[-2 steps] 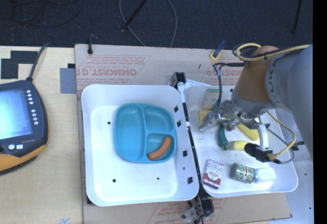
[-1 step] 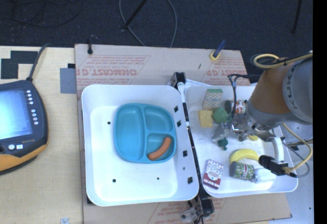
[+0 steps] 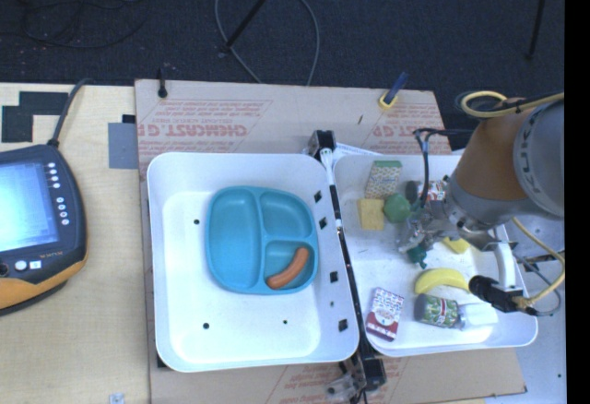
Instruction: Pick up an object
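Hanging low in the right bin [image 3: 525, 330], the metal tool [image 3: 419, 241] sits beside a round green ball [image 3: 397, 207] and curved yellow banana [image 3: 441, 279]; its grip state cannot be told.

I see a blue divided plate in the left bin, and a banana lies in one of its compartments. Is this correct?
Not quite. The blue divided plate is in the left bin, but the thing in its compartment is an orange-brown sausage, not a banana. The camera view shows it; the banana lies in the right bin.
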Tool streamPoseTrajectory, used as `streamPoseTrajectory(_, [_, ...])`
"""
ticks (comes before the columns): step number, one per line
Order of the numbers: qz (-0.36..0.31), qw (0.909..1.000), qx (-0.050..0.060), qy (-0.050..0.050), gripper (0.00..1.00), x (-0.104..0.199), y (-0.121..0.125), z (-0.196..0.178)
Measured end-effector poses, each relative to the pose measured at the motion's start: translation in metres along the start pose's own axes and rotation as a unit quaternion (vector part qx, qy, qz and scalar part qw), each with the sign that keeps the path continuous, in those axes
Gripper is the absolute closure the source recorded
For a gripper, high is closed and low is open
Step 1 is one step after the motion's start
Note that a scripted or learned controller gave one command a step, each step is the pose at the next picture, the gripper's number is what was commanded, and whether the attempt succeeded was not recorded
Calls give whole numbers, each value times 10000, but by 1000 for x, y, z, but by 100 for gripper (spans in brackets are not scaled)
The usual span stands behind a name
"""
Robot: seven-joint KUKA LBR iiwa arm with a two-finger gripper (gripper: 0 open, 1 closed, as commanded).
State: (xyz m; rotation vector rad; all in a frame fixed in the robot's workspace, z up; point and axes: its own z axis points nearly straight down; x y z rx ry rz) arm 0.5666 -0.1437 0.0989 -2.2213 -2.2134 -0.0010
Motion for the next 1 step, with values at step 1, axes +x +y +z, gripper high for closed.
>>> streamPoseTrajectory(1, [-58,10000,-65,-14,100,72,6,-135])
